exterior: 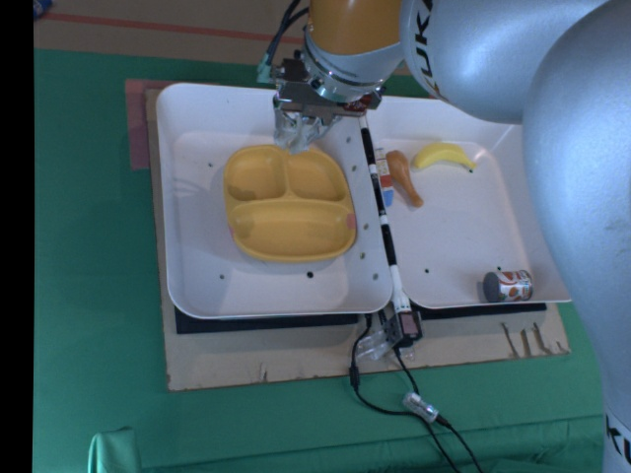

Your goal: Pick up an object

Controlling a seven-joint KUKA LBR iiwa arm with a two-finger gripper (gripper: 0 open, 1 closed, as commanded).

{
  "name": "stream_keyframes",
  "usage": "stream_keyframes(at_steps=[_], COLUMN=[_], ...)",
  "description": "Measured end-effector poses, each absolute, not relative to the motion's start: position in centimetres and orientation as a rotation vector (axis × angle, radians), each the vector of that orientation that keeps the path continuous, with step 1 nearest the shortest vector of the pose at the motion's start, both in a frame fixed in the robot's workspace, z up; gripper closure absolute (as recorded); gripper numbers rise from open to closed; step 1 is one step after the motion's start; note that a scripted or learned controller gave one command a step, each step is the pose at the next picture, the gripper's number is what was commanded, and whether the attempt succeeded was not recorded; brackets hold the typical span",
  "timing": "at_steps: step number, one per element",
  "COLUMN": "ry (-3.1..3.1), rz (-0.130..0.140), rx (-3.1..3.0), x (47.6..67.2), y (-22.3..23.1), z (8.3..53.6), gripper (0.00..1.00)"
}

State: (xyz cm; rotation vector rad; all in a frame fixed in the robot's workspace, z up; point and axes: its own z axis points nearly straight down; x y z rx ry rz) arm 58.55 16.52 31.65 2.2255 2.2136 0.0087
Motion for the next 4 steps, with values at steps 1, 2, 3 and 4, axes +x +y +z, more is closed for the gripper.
stream_keyframes(at_steps=[1,2,3,4], ry=[2.215,2.214,2.212,2.21], rz=[0.017,0.015,0.011,0.016], rx=[2.221,2.221,2.223,2.222], x=[63.6,70.2,70.2,69.7], y=[16.7,16.4,16.5,16.7], z=[32.9,33.4,32.5,33.5], gripper=[1.0,1.0,1.0,1.0])
